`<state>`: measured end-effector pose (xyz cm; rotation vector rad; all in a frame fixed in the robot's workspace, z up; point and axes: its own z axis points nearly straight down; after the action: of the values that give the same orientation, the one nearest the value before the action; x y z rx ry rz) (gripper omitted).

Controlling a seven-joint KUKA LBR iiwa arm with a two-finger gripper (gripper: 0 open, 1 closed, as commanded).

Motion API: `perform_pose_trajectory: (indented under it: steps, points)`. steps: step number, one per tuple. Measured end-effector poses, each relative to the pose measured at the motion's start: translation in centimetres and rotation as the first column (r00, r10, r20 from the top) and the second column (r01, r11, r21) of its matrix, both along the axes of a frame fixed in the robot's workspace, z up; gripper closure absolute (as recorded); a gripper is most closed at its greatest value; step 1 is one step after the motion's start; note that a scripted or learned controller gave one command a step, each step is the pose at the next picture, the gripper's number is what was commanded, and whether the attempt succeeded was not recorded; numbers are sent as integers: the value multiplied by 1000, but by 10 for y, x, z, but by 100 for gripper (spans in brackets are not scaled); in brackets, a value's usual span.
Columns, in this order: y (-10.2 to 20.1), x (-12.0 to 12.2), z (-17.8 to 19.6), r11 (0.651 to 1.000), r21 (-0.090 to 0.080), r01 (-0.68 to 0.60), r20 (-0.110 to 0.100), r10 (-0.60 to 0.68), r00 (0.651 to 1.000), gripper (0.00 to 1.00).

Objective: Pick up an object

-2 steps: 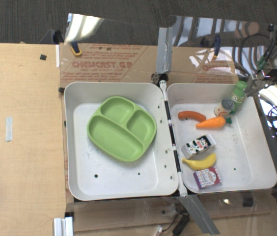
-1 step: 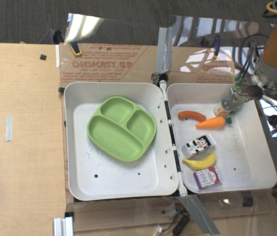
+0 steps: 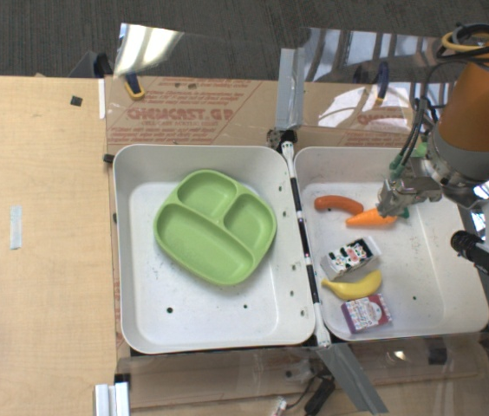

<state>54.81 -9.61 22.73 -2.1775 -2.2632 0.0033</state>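
Hovering low in the right bin (image 3: 453, 319), the tool (image 3: 394, 204) touches the carrot (image 3: 371, 219); whether it grips I cannot tell. Nothing looks lifted yet.

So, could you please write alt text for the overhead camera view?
The grey arm's tool sits low over an orange toy carrot in the right white bin, near an orange sausage, yellow banana and two small packets. The left white bin holds a green divided plate.

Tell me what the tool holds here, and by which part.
Cannot be told. The tool sits low over the carrot, at its thick end, but a grip is not visible.
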Motion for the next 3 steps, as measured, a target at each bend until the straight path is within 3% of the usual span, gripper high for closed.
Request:
perform_pose_trajectory:
  steps: [1,2,3]
  points:
    - [12,50,-37,1000,-1,6,0,-6,1000,100]
    - [22,89,-30,1000,-1,12,1,-12,1000,100]
    - [-59,111,36,1000,-2,19,2,-19,1000,100]
